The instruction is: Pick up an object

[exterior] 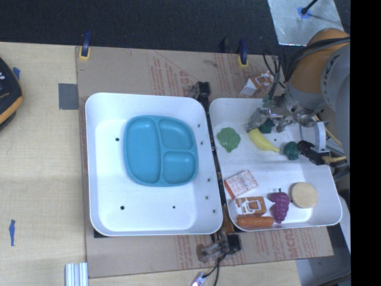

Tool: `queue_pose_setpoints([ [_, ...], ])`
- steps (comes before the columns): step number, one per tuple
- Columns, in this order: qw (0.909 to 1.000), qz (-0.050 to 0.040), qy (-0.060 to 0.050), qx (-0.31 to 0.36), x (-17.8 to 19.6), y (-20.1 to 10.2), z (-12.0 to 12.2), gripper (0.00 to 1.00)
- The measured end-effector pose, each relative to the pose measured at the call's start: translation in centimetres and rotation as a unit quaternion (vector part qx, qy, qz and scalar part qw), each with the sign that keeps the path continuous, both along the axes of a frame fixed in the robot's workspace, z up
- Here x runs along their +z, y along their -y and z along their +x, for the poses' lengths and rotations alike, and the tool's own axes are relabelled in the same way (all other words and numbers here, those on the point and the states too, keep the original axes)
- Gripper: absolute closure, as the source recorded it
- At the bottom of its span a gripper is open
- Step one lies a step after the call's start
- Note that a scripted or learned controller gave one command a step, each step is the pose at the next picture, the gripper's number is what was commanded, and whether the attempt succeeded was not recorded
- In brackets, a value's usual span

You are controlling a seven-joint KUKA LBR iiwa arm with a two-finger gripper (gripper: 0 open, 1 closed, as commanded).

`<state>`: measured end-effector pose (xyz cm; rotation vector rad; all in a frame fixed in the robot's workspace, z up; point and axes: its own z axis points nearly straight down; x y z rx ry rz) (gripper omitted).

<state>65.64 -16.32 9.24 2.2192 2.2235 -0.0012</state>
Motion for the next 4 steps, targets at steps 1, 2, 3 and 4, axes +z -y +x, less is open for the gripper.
queue_pose_setpoints([
  [1, 1.0000, -0.0002, 0.000, 0.000, 0.0, 1.4, 0.0, 0.00],
  [2, 1.0000, -0.0001, 0.000, 0.000, 0.0, 4.9, -0.1, 0.00],
  [3, 1.0000, 0.0007, -0.002, 0.002, 1.0, -2.7, 0.0, 0.00],
  [4, 1.0000, -0.0001, -0.001, 0.000, 0.0, 1.4, 0.0, 0.00],
])
